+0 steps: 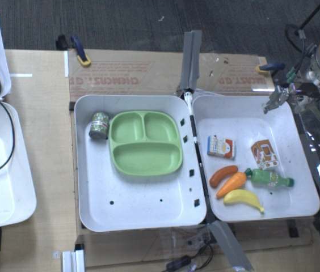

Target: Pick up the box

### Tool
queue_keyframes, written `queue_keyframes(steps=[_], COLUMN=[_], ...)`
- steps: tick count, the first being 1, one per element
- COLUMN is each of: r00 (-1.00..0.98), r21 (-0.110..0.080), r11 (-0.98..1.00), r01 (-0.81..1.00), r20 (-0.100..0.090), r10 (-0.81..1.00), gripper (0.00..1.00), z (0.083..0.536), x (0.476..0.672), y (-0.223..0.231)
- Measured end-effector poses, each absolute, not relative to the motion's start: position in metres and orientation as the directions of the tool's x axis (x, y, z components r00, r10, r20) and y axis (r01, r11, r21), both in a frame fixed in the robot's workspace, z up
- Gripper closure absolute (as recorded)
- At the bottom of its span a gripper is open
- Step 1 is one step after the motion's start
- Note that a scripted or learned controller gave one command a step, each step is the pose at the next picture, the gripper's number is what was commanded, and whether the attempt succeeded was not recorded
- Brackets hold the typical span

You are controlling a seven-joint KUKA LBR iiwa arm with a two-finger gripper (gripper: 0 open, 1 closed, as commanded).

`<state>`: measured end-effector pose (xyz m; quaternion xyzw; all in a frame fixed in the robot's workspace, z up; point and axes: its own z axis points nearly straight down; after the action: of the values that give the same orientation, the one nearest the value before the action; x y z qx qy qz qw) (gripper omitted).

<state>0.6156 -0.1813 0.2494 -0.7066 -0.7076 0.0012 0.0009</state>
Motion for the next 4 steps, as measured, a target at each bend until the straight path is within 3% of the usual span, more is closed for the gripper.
queue_keyframes(steps=[1,2,3,4], r00=[0.149,-0.037,-0.143,0.0], r21=[0.0,-0.003,-0.001,-0.001], r11=[-0.149,0.037,0.143,0.0], r01=[0.989,0.999,0.99,1.0], r20=[-0.002,0.0,-0.001,-0.002], r10=[0.989,0.999,0.99,1.0], gripper=[0.0,0.0,0.0,0.0], z=[0.286,0.172,0.237,0.314], x=[0.624,0.64,0.585,0.62], y=[-0.2,-0.141,-0.193,-0.164])
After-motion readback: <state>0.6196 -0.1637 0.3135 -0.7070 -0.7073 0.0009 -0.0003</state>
